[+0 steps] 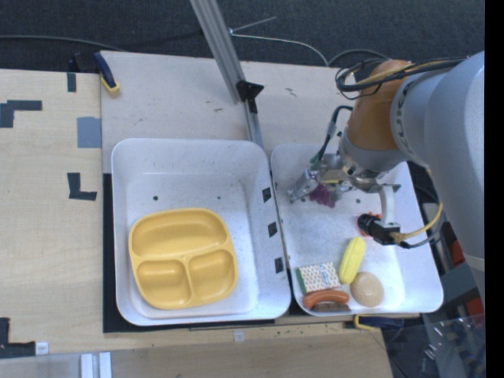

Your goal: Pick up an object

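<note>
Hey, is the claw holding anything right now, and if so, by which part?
It cannot be told. The claw sits low in the right bin, right beside a small purple thing, but any grip on it is unclear.

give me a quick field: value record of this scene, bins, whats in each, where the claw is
left bin: holds a yellow divided tray, lying flat toward its near left
right bin: holds a purple object, yellow corn, beige round item, patterned packet, orange-red item
item cluster: corn, round item, packet and orange-red item sit together at the near end
claw: low over the far part of the right bin, beside the purple object
grasp: cannot tell
arm: reaches in from the right
</note>
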You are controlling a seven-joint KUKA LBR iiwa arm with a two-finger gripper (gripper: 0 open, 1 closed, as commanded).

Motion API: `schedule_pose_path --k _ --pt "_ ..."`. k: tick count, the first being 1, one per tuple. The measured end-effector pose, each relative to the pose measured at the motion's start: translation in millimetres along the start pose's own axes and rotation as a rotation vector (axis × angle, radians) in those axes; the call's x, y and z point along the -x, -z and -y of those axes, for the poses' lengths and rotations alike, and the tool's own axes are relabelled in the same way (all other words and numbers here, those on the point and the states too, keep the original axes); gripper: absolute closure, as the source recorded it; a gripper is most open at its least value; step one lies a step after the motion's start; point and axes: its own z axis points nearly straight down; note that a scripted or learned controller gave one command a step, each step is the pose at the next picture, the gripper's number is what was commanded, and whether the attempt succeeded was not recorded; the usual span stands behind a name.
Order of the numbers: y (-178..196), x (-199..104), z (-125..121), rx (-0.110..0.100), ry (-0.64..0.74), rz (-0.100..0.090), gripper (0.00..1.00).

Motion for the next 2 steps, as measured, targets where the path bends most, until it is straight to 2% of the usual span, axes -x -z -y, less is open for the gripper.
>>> schedule_pose_path --k 1,2 --pt "74 -67 84 0.010 0.003 -0.001 0.00" --pt "70 -166 120 0.005 0.007 -0.001 0.00"
